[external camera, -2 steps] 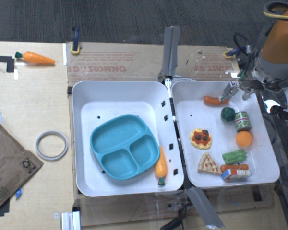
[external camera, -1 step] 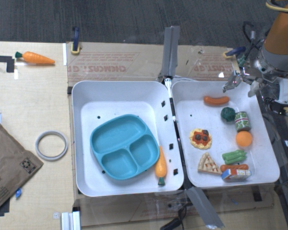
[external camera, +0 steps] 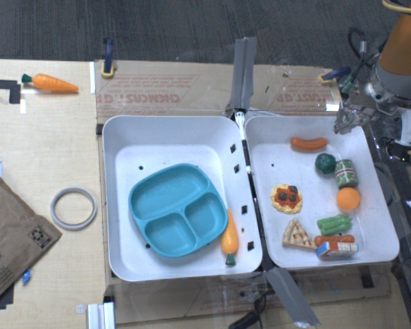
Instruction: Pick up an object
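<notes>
My gripper [external camera: 345, 120] hangs over the back right corner of the right bin [external camera: 260, 184], below the arm's orange band [external camera: 404, 43]. Nothing shows in its grasp. Just in front of it and to the left lies a red sausage [external camera: 308, 142]. Nearer the front are a dark green ball [external camera: 325, 163], a small can [external camera: 345, 173], an orange [external camera: 348, 199], a round mini pizza [external camera: 286, 197], a pizza slice [external camera: 298, 235], a green pod [external camera: 333, 223] and a white and blue packet [external camera: 338, 250].
The left bin [external camera: 123, 149] holds a blue divided plate [external camera: 178, 210] and a carrot [external camera: 229, 233] at the plate's right edge. On the bench to the left lie another carrot [external camera: 49, 83], a grey ring [external camera: 73, 207] and a cardboard box [external camera: 10, 245].
</notes>
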